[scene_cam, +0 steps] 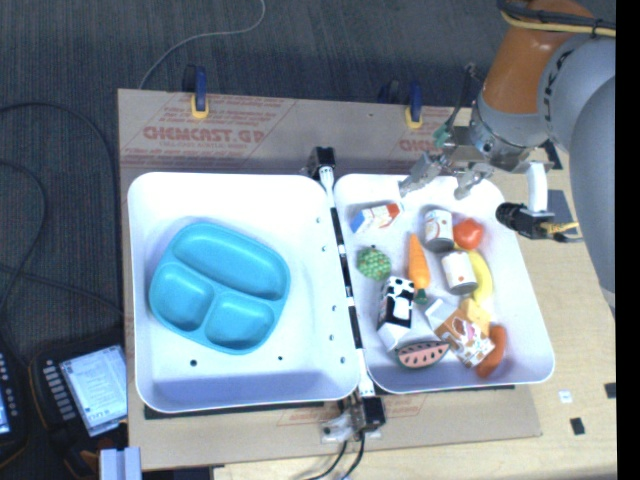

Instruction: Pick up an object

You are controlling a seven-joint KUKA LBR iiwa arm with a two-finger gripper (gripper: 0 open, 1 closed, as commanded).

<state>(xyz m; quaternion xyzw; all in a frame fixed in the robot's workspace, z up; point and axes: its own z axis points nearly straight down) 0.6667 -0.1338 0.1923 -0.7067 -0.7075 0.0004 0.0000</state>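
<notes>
From my console I log 2 white bins on the bench.

Left bin [160, 368]: 1 blue divided tray [218, 284] with 3 compartments.

Right bin [530, 353]: the toy pile, none of it lifted. I count 1 small carton [375, 217] near the far left corner, 1 green ball [374, 262], 1 carrot [417, 259], 1 black-and-white cow-print carton [398, 303], 2 cans [437, 228] [459, 272], 1 tomato [468, 234], 1 banana [483, 276] and 1 watermelon slice [421, 353] near the front edge.

Gripper [444, 178]: above the far edge of the right bin, beyond the cans, its 2 fingers spread apart with nothing between them.
</notes>
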